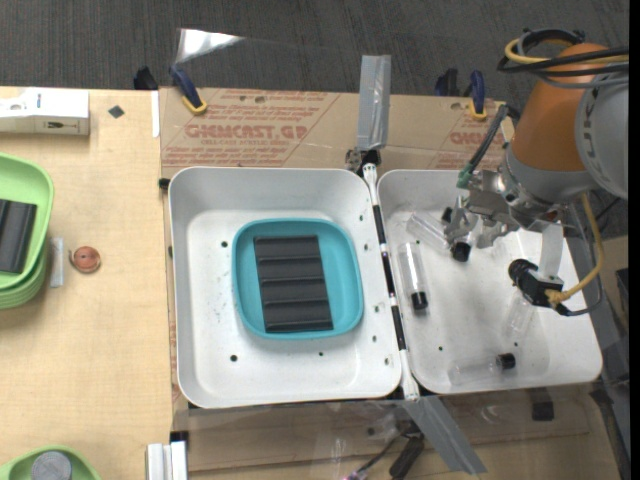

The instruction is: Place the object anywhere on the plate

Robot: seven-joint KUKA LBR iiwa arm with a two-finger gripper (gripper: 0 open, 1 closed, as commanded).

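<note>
The clear plastic tube with a black cap (412, 279) lies flat in the right white bin (560, 363), near its left wall, cap end toward the front. The teal square plate with a black ribbed insert (297, 279) sits in the left white bin (200, 298). The tool (462, 240) hovers above the right bin, just beside the tube; I cannot tell its state.

The arm (570, 118) reaches in from the right, its end effector (462, 238) pointing down-left.
</note>
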